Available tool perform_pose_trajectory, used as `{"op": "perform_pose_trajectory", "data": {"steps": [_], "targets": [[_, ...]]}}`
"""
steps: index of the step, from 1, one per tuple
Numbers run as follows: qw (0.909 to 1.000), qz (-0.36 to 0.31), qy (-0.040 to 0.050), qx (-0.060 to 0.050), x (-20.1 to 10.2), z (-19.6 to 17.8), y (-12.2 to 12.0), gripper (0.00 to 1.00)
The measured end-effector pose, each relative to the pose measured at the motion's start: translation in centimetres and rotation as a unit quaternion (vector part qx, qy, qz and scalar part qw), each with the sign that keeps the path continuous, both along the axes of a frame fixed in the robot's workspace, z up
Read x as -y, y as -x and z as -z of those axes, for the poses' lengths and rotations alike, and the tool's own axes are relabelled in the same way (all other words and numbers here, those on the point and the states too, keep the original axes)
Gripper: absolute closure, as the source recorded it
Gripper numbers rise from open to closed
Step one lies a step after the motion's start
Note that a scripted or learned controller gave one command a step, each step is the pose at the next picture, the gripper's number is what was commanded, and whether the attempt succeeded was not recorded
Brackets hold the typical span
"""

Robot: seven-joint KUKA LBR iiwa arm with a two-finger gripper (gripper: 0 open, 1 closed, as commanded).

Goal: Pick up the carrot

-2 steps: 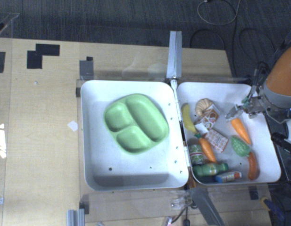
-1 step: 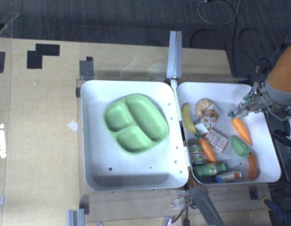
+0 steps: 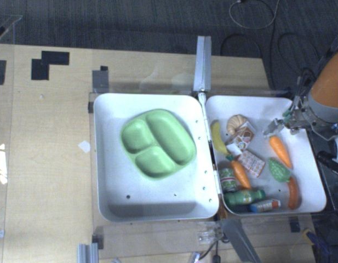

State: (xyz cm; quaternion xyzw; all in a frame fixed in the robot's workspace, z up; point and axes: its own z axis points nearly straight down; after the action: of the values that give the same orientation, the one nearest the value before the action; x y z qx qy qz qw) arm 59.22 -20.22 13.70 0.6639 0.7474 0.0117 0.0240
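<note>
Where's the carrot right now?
The carrot lies in the right bin, near its right wall, just below the gripper and above a green leafy toy.

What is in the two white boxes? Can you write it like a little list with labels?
left bin: one green plate with three sections
right bin: crowded with toy food
carrot: orange, near the far right side of the right bin
second orange piece: lower, toward the bin's middle
banana: yellow, along the left wall
bottle: green, lying by the near wall
gripper: just above the carrot's upper end, holding nothing that can be seen
</note>
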Motion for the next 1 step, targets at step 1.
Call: {"op": "perform_pose_trajectory", "data": {"steps": [1], "targets": [[0.9998, 0.003, -0.0063, -0.02, 0.29, 4.79, 1.33, 0.0]]}}
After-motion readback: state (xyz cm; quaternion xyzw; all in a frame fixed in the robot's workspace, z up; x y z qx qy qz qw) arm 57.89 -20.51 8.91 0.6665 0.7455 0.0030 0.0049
